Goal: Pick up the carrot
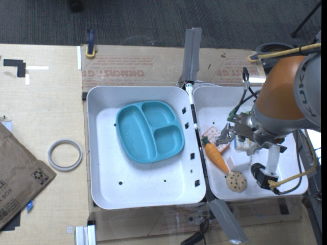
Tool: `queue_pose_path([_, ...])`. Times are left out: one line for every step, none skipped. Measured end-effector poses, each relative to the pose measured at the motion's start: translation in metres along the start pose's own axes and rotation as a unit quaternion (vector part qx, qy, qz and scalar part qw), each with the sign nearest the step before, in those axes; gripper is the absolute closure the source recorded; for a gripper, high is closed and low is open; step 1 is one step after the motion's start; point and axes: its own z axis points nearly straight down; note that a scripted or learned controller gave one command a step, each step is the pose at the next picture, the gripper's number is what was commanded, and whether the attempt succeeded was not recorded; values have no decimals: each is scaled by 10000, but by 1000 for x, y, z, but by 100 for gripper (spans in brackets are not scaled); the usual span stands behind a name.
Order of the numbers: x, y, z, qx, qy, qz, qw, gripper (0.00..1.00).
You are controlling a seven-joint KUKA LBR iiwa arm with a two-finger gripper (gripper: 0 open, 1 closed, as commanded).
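An orange carrot (216,158) lies slantwise in the right bin (220,102), near its left wall. My gripper (225,135) hangs just above and to the right of the carrot's upper end, with the metal fingers (223,137) close to it. Nothing shows between the fingers. The grey arm with its orange band (283,88) reaches in from the right and hides much of the bin's right side.
A tan cookie (236,181) sits just below the carrot's lower tip. A small red and white item (210,133) lies beside the gripper. The left bin (102,152) holds a blue divided plate (150,131). A tape ring (65,154) and a cardboard box (15,175) lie on the bench at left.
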Motion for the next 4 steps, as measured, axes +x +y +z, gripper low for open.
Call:
queue_pose_path([0,0,0,0,0,0,10000,0])
queue_pose_path([0,0,0,0,0,0,10000,0])
queue_pose_path([0,0,0,0,0,0,10000,0])
queue_pose_path([0,0,0,0,0,0,10000,0])
